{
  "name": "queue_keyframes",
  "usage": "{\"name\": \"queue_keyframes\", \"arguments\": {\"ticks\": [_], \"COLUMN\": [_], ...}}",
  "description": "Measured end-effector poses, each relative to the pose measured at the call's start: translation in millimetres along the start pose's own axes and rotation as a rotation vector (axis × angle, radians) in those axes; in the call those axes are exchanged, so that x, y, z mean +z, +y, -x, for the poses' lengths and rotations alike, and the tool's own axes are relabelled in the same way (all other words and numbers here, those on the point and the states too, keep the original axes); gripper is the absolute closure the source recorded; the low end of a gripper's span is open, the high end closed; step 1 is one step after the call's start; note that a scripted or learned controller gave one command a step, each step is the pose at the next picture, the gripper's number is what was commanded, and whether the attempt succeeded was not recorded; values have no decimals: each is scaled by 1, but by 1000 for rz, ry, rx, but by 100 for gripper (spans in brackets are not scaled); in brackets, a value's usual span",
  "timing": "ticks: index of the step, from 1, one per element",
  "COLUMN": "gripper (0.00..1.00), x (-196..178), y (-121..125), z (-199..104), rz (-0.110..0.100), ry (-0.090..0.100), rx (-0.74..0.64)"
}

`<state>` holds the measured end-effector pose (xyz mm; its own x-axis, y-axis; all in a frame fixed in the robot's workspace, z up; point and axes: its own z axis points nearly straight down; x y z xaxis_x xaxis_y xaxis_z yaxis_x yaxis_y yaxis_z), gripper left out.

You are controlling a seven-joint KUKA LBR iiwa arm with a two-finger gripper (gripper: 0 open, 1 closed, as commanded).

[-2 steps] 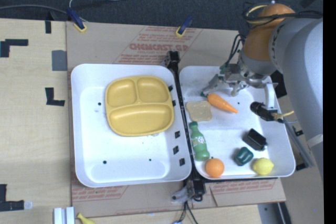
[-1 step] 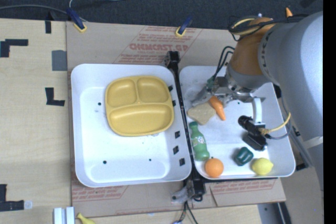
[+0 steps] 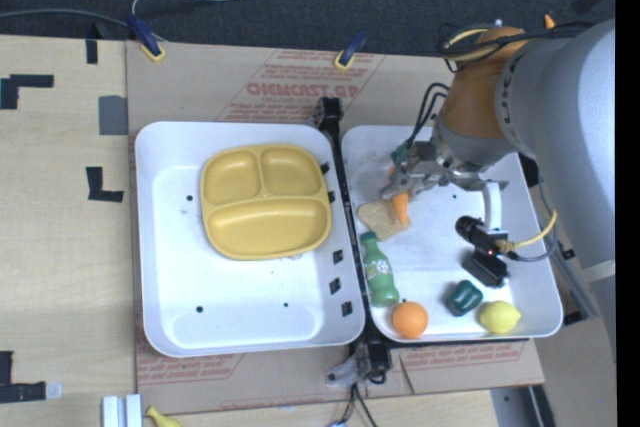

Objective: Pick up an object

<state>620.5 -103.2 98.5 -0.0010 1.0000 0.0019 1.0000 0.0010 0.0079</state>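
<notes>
the tool [image 3: 402, 183] hangs low in the right shallow white bin [image 3: 545, 310], tips at a small orange carrot-like piece [image 3: 401, 207], likely chosen as nearest; whether it grips cannot be told.

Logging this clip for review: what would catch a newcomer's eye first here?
The yellow divided plate in the left bin stands out first. Next, the grey arm over the right bin, its gripper low by a small orange piece and a tan one. Along the near side of that bin lie a green bottle, an orange, a dark green item and a lemon.
</notes>
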Motion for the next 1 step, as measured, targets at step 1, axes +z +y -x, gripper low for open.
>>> {"name": "queue_keyframes", "arguments": {"ticks": [1], "gripper": [100], "x": [-86], "y": [-52], "z": [-82], "rz": [-8], "ry": [-1], "rx": [-2]}}
